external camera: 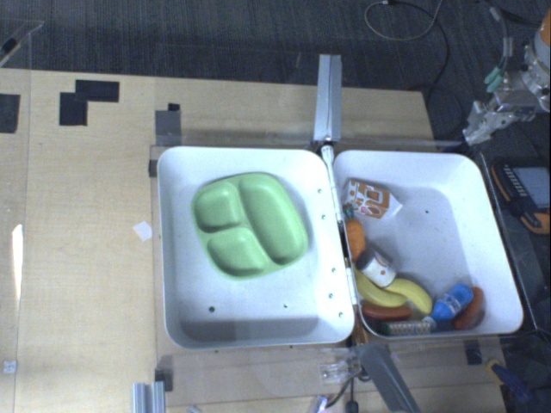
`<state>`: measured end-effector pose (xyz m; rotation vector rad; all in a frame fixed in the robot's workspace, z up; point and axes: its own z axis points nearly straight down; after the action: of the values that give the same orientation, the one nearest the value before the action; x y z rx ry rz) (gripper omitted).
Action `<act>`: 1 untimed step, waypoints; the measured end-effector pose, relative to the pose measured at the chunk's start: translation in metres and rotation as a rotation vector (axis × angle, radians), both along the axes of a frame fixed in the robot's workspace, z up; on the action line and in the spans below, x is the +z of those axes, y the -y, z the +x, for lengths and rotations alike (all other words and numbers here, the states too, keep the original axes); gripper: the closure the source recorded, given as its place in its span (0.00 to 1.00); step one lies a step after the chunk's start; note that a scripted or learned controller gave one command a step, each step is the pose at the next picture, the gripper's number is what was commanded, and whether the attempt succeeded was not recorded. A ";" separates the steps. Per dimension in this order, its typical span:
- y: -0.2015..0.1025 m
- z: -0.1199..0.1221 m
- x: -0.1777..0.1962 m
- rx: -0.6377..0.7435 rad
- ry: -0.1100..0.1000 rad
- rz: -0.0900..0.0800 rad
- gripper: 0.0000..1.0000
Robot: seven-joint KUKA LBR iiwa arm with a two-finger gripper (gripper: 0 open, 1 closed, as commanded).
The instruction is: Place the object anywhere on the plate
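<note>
A green divided plate (249,224) lies in the left white bin (176,317), with nothing on it. The right white bin (482,196) holds the loose objects: a white and orange packet (371,200) near its back left, an orange carrot-like piece (354,236), a yellow banana (398,294), a small white and brown cylinder (379,269), a blue bottle (450,303) and a red sausage-like piece (386,312). My gripper (487,122) hangs at the top right, outside the right bin's far corner and well away from every object.
A metal rail (327,101) stands behind the divider between the bins. The wooden bench (77,231) stretches to the left. Cables (413,11) lie on the dark floor at the back, and a dark device (523,188) sits right of the right bin.
</note>
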<state>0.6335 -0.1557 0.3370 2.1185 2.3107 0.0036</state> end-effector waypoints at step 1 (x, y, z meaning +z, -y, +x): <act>-0.049 -0.021 -0.103 -0.079 -0.003 0.003 1.00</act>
<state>0.6129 -0.1068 0.2337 2.2103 2.2285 0.0037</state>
